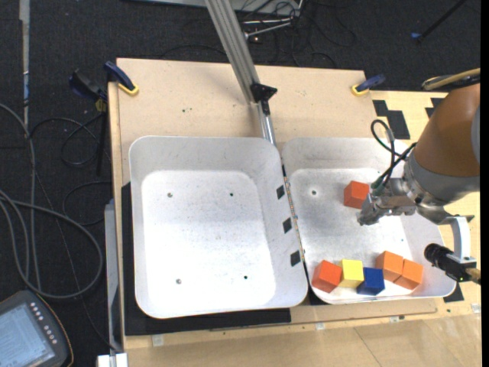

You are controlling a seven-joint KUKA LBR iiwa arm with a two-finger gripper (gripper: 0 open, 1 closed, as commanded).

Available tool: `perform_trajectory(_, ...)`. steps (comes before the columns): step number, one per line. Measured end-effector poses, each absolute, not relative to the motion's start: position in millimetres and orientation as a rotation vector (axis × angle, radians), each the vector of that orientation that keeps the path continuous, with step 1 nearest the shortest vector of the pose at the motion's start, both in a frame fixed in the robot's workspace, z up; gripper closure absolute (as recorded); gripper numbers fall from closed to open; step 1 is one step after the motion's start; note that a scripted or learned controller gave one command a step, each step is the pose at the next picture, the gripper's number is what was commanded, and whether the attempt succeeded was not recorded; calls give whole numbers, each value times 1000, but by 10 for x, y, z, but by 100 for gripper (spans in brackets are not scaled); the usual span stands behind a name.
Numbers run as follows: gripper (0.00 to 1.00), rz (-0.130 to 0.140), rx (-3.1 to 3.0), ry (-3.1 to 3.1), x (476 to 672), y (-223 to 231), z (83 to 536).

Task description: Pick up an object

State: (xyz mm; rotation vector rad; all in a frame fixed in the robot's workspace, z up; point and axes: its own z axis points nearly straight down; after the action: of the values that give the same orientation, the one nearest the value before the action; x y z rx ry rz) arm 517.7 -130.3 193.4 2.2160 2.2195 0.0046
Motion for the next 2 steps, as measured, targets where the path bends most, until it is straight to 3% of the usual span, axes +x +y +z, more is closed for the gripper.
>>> perform_trajectory(1,100,5,2215,2218,5195,-1401,2518)
perform_trajectory(2,100,5,2211,2231,5206,-824,2572)
